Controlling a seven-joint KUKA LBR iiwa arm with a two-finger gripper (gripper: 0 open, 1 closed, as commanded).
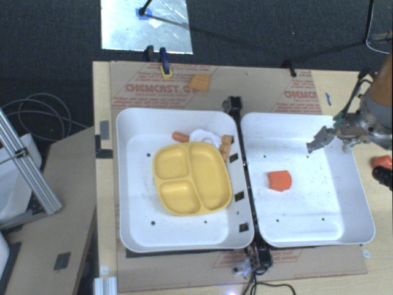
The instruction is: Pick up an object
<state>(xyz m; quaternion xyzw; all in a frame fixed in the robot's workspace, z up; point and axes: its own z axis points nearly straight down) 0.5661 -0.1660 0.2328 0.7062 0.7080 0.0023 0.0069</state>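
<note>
An orange-red block [279,180] lies in the middle of the right bin [344,226]. My gripper [330,145] hovers over that bin's upper right part, up and to the right of the block and apart from it. Its fingers are spread open with nothing between them. In the left bin [132,226] rests a yellow divided plate [190,178]. Along the plate's far rim lie a small orange sausage-shaped piece [180,137], a white item [206,136] and a brown piece [226,145].
A tan block [199,82] sits on the cardboard behind the bins, near a blue and yellow clamp [164,63]. A shiny metal sheet [146,17] lies further back. A red thing [382,161] is at the right edge, outside the right bin.
</note>
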